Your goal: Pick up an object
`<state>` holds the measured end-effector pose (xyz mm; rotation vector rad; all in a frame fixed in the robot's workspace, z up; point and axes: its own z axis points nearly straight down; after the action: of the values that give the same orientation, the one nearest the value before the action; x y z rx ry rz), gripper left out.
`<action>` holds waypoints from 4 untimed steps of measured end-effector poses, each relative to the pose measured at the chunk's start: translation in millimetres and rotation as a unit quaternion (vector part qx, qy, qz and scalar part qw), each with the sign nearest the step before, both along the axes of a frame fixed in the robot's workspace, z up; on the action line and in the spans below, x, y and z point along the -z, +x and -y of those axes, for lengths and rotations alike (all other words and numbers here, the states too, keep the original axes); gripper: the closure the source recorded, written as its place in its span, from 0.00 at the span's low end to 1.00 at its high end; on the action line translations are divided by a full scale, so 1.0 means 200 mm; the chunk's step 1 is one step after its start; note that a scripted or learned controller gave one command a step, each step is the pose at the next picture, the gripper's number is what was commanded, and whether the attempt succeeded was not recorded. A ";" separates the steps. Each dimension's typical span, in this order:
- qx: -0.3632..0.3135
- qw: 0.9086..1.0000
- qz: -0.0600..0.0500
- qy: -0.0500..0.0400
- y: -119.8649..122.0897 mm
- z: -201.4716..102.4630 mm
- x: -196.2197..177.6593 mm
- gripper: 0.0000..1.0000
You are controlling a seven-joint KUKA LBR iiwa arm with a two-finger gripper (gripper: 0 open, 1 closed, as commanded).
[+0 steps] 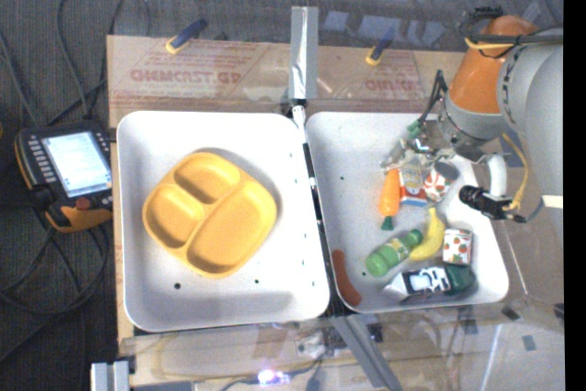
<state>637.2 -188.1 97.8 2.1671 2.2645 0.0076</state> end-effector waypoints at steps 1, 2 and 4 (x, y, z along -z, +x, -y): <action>0.272 0.962 -0.015 0.008 0.17 0.11 0.05 1.00; 0.273 0.962 -0.016 0.008 0.17 0.11 0.04 0.00; 0.271 0.962 -0.019 0.007 0.16 0.10 0.00 0.00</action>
<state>669.9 -207.9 97.9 2.7311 1.6113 -0.0226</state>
